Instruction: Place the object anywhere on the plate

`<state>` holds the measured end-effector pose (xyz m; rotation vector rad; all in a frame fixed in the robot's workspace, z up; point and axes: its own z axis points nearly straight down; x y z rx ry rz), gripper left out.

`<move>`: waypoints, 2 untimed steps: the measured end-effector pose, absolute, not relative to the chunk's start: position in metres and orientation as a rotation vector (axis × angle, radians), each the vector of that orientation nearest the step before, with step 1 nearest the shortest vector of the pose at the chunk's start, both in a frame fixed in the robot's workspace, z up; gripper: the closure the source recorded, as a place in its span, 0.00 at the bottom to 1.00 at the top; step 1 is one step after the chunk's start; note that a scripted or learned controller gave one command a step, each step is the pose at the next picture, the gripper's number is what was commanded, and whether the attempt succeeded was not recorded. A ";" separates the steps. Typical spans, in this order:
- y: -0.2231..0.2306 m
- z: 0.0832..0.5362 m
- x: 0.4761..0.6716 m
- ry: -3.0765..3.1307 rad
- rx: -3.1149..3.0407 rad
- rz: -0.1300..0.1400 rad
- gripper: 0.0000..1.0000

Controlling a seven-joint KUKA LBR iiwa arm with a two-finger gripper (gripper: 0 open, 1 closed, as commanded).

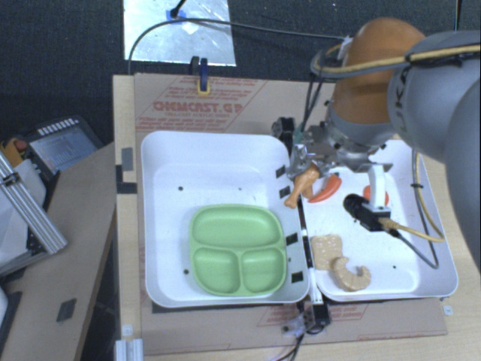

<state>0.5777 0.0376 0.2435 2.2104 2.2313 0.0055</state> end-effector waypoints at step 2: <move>0.131 0.230 0.606 2.231 2.212 0.005 1.00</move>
